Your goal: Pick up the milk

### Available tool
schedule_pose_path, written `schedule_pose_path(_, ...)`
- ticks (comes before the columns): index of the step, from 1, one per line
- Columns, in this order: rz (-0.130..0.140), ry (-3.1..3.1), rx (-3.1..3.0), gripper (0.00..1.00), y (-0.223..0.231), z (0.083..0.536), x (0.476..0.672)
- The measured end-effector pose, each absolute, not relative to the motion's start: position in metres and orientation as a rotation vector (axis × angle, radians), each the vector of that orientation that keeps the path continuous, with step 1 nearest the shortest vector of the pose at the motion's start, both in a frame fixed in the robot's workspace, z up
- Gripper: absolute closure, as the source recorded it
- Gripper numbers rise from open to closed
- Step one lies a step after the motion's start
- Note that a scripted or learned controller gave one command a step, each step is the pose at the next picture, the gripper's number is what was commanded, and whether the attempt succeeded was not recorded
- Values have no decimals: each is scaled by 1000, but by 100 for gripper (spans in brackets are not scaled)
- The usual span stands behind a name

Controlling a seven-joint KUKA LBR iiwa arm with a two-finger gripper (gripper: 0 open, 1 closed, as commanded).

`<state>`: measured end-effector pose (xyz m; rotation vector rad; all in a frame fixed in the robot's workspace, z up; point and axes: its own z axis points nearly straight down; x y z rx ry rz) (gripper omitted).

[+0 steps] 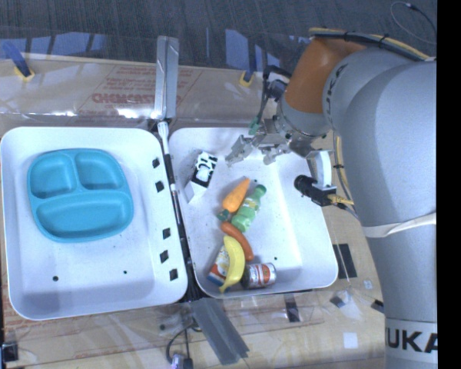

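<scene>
left bin (15,206): holds a blue divided plate (79,191), toward its far-left part. Not part of the job.
right bin (311,244): carries all the small stuff, packed toward its left wall & near edge.
milk (204,167): small black-and-white carton, far-left corner of right bin, just beside the left wall. Lies apart from the other items, so approach looks free. Print on it too small to read.
carrot (236,195): mid bin, touching the green bottle (248,208) on its right.
banana (233,261): near edge of right bin, w/ a red-orange item (239,239) just above it & a can (262,274) at its right. Can label unreadable.
gripper (253,149): hovers at far edge of right bin, just right of the milk, not touching it. Fingers apart, nothing between them.
step: approach, imo — pre-grasp, milk not yet lifted.
next move: prob. needs shift left toward the far-left corner, then descent w/ fingers straddling the carton; left wall is close, so little room on that side.
writing: red mirrored print on the clear sheet beyond left bin, can't make it out. "KUKA" partly visible on arm base (409,338), bottom right.
</scene>
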<state>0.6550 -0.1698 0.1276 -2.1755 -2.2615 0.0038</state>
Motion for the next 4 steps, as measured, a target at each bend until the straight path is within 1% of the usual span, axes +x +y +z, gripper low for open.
schedule_pose_path(1, -10, -2291, -2178, 0, -127, 106, 660)
schedule_pose_path(2, 11, -2416, -2048, 0, -112, 105, 660)
schedule_pose_path(3, 11, -2415, -2047, 0, -112, 105, 660)
schedule_pose_path(4, -9, -2456, -2013, 0, -110, 106, 598)
